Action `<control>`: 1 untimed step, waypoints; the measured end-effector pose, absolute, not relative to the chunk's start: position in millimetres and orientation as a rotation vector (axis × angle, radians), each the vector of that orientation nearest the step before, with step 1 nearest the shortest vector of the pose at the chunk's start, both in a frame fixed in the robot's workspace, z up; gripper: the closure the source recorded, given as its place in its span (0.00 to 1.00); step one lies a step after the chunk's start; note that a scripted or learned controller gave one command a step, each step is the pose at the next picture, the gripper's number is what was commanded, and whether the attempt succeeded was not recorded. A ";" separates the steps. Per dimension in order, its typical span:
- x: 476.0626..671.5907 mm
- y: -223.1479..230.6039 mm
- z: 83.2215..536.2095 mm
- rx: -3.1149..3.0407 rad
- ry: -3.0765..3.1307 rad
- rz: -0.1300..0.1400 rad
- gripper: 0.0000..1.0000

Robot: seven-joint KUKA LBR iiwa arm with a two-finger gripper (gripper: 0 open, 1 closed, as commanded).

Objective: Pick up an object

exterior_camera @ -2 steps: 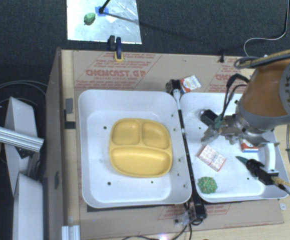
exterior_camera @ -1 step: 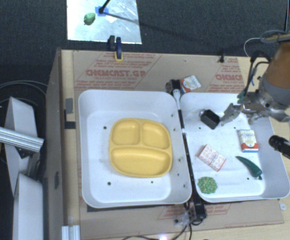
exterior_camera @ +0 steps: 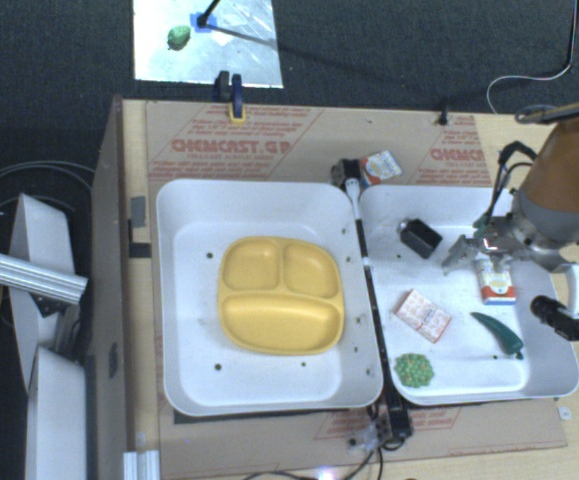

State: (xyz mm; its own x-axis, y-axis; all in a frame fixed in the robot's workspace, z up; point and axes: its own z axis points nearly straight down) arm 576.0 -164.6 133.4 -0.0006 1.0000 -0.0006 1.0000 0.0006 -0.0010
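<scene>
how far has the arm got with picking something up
Done: the gripper has reached the right bin and sits low over a small red and white packet. In hand: nothing visibly held. Left: grasping and lifting. The packet, black block, green pod and patterned card lie on the bin floor.

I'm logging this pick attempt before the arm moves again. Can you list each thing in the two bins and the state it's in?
yellow divided plate: upright in the left bin, compartments bare.
black block: lying loose in the right bin.
patterned packet: flat, loose.
green round piece: resting near the front wall.
dark green pepper: lying on its side.
red-and-white box: lying flat under the gripper.
</scene>
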 end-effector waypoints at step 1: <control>565.9 -193.3 88.6 -2.223 -2.232 -0.010 0.00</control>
